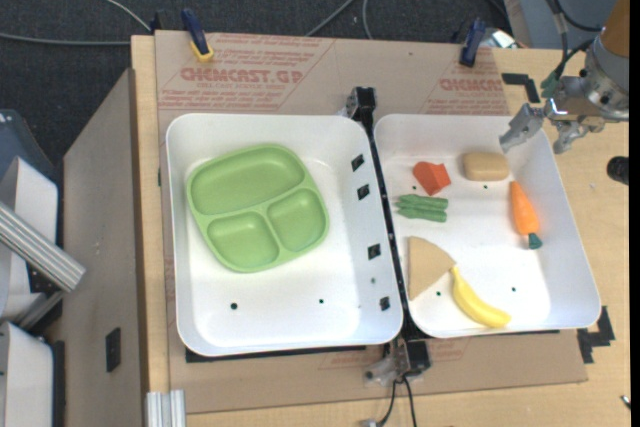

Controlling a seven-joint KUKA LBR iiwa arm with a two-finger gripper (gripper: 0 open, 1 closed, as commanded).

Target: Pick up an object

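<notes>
- The two-finger metal gripper [545,130] hangs over the upper right rim of the right-hand shallow white bin [572,255], fingers spread apart with nothing between them.
- Nearest to it: the pale beige bread-like block [486,166], lying flat just below and to the left of the fingers, apart from them. Its long axis runs roughly left to right across the view.
- Next closest, the orange toy carrot [523,209] with its dark green stub end, long axis running near top to bottom, green end pointing toward the lower edge of the view with a slight lean right.
- Further left, a small red-orange wedge [432,177] and beneath it a bundle of green toy beans [422,207], lying left to right.
- Down at the near end, a tan triangular slice [427,266] touching or almost touching the yellow toy banana [474,303], which curves from upper left down to lower right.
- Across the divider, the left white bin [200,315] carries a light green three-compartment plastic plate [258,207].
- Progress call: nothing lifted, nothing gripped. Everything remains: pick a target, descend, close, raise. The beige block looks the likeliest candidate, judging by how near it sits.
</notes>
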